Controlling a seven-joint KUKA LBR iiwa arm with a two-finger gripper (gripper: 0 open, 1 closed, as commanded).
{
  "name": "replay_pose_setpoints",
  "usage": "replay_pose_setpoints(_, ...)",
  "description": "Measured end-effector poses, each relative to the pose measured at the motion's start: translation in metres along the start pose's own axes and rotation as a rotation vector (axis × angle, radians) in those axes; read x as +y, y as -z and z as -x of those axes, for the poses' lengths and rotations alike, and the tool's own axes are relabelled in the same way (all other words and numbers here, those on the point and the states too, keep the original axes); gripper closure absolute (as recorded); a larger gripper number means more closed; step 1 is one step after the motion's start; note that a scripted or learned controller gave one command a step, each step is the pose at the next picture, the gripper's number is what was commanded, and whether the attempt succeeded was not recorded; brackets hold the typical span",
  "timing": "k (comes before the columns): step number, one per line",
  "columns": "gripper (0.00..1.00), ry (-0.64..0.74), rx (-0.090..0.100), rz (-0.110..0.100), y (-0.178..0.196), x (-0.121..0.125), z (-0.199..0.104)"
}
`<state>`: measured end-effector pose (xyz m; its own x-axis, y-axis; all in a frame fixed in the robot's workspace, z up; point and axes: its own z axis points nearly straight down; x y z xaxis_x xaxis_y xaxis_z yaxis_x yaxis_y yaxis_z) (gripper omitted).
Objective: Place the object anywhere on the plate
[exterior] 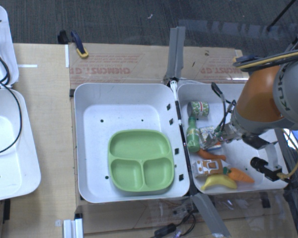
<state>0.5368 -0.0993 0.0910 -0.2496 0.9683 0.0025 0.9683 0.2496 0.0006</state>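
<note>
Robotics lab bench: grey-orange KUKA arm over two white bins, toy food left of its wrist, cardboard-lined table, loose cables, carpet floor.

Plate: matt green plastic, smooth. Bins: white plastic, faintly speckled. Tabletop: pale wood grain. Banana: glossy yellow plastic.

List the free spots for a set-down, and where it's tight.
Free: all three compartments of the green plate, and the left bin floor behind it and along its left wall. Tight: the right bin, where can, bottle, carton, banana and carrot crowd around the pincer.
</note>
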Motion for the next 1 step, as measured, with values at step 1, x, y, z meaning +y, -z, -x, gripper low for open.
replay_pose_setpoints(1, 1.00, 0.234, -0.002, 0.000, 0.0998, 0.0236, -0.0543)
